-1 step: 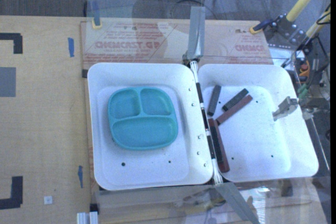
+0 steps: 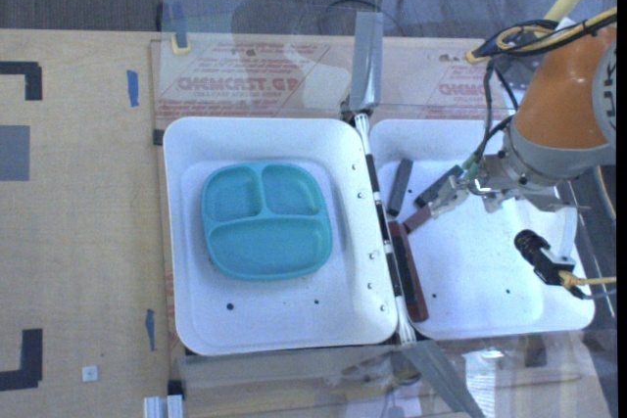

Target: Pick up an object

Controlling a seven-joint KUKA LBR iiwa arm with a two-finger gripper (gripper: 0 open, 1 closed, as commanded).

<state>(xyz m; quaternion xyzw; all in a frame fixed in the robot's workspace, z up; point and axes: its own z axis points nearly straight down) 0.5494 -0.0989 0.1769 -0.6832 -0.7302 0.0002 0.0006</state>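
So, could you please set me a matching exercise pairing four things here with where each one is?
Things:
1. teal plate
2. grey bar
3. dark red strip
4. gripper

Places:
a. right bin, upper left in the view
b. middle of left bin
c. over right bin, on the arm coming from the right
d. right bin, lower left, along its wall

Pairs: 1-b, 2-a, 3-d, 4-c

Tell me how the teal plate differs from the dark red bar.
The teal divided plate is broad, rounded, with three compartments; the dark red bar is slim and straight. The plate sits mid-floor in the left bin; the bar lies along the right bin's left wall. Both lie flat.
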